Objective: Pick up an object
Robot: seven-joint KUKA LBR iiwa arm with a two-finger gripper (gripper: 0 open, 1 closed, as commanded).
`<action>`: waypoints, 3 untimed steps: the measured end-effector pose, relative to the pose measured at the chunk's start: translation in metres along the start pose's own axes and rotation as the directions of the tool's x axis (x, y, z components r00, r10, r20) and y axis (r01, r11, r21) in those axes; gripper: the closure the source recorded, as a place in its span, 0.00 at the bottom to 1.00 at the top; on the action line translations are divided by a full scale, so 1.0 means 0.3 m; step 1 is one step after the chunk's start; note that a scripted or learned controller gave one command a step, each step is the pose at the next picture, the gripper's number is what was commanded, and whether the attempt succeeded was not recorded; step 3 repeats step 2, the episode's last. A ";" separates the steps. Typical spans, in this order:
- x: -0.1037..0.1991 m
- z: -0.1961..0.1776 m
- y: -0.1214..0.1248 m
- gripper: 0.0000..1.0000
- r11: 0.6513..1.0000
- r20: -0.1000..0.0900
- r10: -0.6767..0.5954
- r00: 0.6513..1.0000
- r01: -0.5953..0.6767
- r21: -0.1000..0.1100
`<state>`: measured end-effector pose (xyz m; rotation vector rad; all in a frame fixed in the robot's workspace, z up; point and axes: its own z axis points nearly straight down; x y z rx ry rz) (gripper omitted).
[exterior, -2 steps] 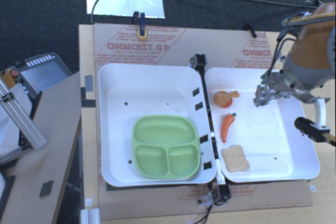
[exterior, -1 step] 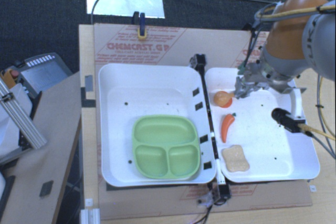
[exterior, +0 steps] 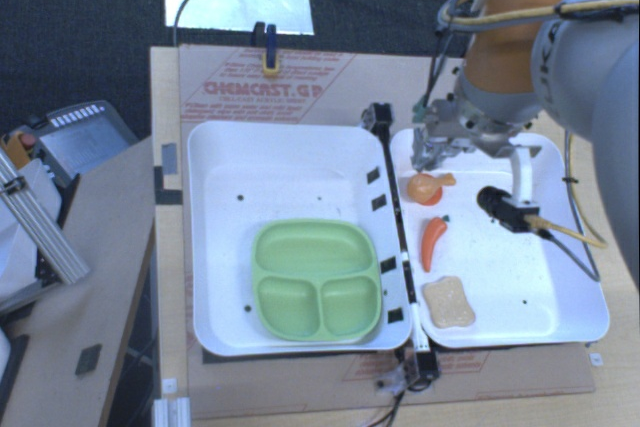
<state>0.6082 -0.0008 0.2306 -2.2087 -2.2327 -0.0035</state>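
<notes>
Poised low in the right shallow white plastic bin (exterior: 570, 315), fingers (exterior: 430, 158) directly above the small round orange toy fruit (exterior: 426, 187). Cannot tell whether apart or together. Just below lies the long orange plastic carrot (exterior: 432, 241), long axis near vertical in view; 1 short descent reaches the fruit first.

Bench (exterior: 165, 215): bore two white bins side by side.
Left bin (exterior: 215, 245): toward the left edge.
Right bin (exterior: 560, 300): toward the right edge.

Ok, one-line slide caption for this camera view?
Gripper hovers over right bin near orange toy, carrot and bread; green tray in left bin.
</notes>
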 end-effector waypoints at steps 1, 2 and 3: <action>0.182 -0.023 0.051 1.00 1.000 0.000 0.000 1.000 0.000 0.000; 0.324 0.016 0.087 1.00 1.000 0.001 0.001 1.000 -0.002 0.002; 0.324 0.016 0.087 1.00 1.000 0.001 0.001 1.000 -0.002 0.002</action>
